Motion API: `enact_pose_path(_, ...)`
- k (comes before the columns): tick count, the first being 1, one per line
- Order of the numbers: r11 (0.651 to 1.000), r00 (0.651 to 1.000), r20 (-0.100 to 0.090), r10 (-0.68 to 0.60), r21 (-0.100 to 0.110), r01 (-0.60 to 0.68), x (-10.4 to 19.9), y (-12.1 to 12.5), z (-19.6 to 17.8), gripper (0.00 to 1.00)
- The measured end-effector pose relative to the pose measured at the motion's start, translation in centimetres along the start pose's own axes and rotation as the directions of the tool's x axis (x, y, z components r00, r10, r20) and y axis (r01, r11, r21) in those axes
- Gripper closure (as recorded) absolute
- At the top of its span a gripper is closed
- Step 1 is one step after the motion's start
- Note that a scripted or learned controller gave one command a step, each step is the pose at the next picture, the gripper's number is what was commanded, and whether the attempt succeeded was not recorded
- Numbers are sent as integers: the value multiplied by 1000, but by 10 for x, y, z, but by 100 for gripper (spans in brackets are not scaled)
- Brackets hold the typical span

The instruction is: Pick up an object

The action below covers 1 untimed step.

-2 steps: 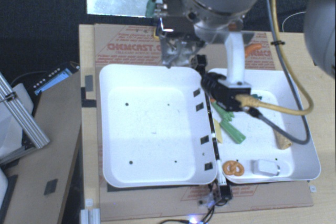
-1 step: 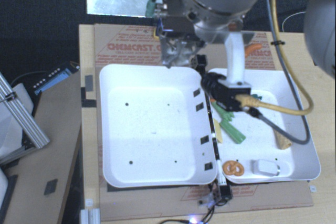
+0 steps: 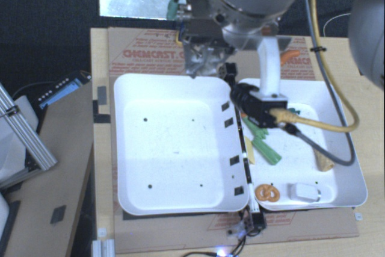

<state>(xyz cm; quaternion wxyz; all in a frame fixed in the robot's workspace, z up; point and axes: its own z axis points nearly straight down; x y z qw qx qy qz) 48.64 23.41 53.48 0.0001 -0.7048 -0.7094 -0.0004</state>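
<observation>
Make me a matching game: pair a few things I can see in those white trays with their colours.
Things:
1. pretzel
2. stick-shaped piece
3. rounded block
4. carrot-like piece

Colours:
a. green
b. white
c. brown
d. orange

Pairs: 1-c, 2-a, 3-b, 4-d

We counted two white bins (image 3: 174,135), side by side. In the right bin we saw one green stick-shaped piece (image 3: 264,147), one brown pretzel (image 3: 267,192), one pale rounded block (image 3: 304,192) and one tan piece (image 3: 325,161) at its right wall
</observation>
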Motion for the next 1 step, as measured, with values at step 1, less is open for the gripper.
enact_pose_path(1,1000,1000,0,0,0,0,0,0,0,100)
